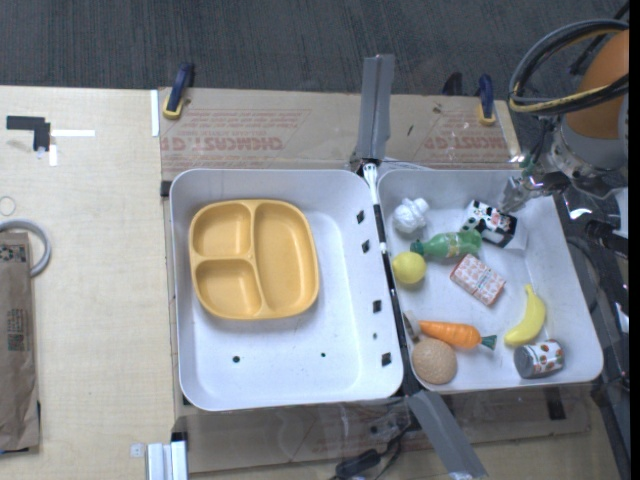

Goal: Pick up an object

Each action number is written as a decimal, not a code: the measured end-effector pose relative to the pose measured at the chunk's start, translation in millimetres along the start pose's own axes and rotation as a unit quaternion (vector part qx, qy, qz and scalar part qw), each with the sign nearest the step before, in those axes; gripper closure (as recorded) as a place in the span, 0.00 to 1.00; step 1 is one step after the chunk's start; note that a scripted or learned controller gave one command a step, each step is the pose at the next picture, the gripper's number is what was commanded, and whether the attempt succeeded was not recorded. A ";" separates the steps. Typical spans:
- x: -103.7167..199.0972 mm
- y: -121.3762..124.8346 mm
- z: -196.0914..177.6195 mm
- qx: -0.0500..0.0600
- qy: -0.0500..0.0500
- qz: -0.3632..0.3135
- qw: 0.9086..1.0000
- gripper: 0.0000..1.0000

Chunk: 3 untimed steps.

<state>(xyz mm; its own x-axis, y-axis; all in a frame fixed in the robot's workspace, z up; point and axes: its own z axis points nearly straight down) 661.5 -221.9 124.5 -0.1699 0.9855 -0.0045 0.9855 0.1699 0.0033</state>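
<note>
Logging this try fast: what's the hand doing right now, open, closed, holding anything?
Hand: above the right bin's far corner, beside the black-and-white toy; open or closed cannot be told, and nothing is seen held in it.

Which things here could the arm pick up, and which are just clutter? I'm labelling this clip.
Job in hand:
- two-finger gripper
- yellow toy banana
- orange toy carrot
- yellow lemon
- black-and-white cow figure
- small printed can

Lying about:
- yellow three-compartment plastic plate
- brown paper bag
</note>
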 end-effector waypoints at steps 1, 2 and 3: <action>0.2 -14.1 5.7 -0.010 -0.009 -0.304 0.953 1.00; 3.7 -25.5 -83.0 0.000 0.001 -0.454 0.891 1.00; 3.7 -25.6 -82.9 -0.001 0.001 -0.454 0.891 0.00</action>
<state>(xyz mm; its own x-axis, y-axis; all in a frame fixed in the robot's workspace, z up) 635.3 -222.3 207.3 -0.8967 0.4426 -0.0038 0.4426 0.8967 0.0002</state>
